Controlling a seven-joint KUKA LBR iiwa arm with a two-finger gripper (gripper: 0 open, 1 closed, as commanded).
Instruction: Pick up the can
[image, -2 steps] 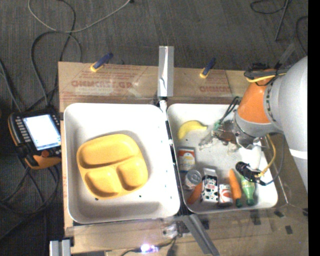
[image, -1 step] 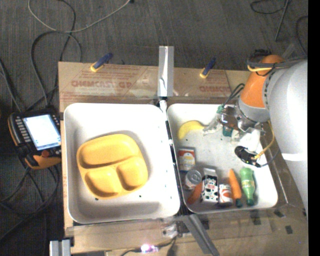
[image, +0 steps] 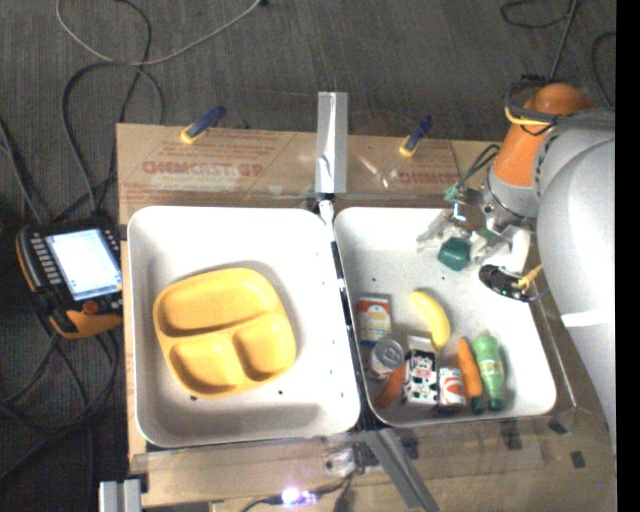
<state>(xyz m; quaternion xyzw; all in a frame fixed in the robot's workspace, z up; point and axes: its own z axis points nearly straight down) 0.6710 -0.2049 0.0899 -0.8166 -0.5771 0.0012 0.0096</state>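
Note:
The can (image: 387, 354) lies in the right bin (image: 400, 235), near its front left, with its silvery top facing up. It touches a small carton (image: 374, 318) behind it and an orange item (image: 397, 381) in front. My gripper (image: 457, 236) hangs over the back right of the same bin, well away from the can, up and to the right. A small teal-green piece (image: 455, 252) shows right at the gripper's tip; whether it is held or part of the gripper is unclear.
Around the can lie a banana (image: 432, 316), a cow-patterned carton (image: 421, 377), a red box (image: 451, 387), a carrot (image: 468, 371) and a green bottle (image: 488, 367). The left bin (image: 150, 240) holds a yellow divided tray (image: 225, 330). A tablet (image: 75, 262) sits off the bench's left side.

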